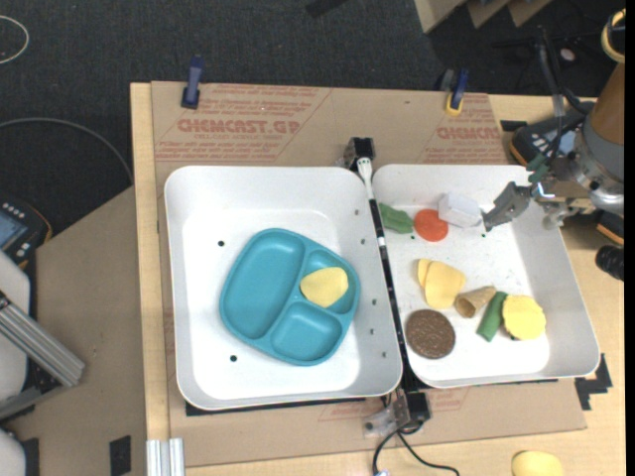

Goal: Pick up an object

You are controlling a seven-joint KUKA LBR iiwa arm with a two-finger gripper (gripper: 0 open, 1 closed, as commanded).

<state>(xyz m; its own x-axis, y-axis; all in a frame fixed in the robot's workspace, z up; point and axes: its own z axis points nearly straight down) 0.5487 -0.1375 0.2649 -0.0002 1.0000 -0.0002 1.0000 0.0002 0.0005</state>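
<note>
Gripper (504, 207) positioned over the far edge of the right bin (571, 296), reaching in from the right. Jaw state: cannot tell at this angle. Nearest candidate: white block (460, 209), just beside the fingertips toward the bin's far-left corner, with an orange disc (431, 226) and a green piece (396, 219) further along the same line. Likely requirement: short travel leftward along the far edge, then descent. Remaining items grouped near the bin's near edge, well apart from the gripper.
</note>
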